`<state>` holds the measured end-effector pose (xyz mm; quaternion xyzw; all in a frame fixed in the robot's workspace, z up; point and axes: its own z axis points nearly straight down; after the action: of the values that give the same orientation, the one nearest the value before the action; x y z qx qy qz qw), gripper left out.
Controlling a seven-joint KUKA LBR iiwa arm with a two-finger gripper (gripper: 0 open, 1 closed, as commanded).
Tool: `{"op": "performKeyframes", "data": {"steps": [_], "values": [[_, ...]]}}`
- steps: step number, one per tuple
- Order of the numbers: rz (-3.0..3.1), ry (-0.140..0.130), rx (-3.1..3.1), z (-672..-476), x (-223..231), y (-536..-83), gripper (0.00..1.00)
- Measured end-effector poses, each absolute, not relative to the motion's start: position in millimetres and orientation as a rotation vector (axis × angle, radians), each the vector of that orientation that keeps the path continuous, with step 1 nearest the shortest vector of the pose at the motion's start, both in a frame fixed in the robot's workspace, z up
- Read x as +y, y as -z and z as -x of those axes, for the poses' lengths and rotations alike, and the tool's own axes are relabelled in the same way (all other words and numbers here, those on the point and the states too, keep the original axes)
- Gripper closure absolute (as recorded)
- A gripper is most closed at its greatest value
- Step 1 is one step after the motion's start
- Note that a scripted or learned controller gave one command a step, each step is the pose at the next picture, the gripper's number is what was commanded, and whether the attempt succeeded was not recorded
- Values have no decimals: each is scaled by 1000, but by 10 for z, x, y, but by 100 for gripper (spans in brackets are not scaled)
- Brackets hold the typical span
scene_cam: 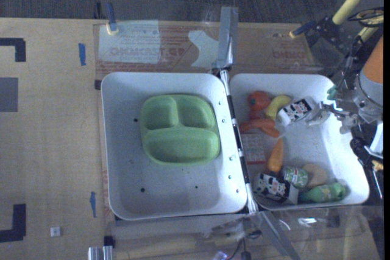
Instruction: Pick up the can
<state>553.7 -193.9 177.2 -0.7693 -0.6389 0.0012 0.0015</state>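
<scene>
The can (295, 176) is small, with a green and white label, and lies near the front of the right bin (317, 143). It rests between a cow-patterned carton (272, 186) and a beige lump (315, 173). My gripper (324, 112) reaches in from the right at the far side of that bin, well behind the can and apart from it. Its metal tip is close to a second cow-patterned carton (296, 111).
The right bin also holds a yellow banana (278, 104), a red-orange toy (258, 100), an orange carrot (275, 156) and a green toy (326, 193). A green divided plate (180, 129) lies in the left bin (122, 179). A metal divider (234, 137) separates the bins.
</scene>
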Motion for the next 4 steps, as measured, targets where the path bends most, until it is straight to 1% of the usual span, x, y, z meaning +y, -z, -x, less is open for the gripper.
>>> {"op": "performKeyframes", "data": {"steps": [1,2,3,4], "values": [[2480,14,-1923,-5836,-2055,-1001,0],[2401,12,-2018,-6258,-2033,-874,0],[2381,-15,-1995,-6451,-2065,-874,0],[2398,2,-2032,-5867,-1863,-863,0]]}}
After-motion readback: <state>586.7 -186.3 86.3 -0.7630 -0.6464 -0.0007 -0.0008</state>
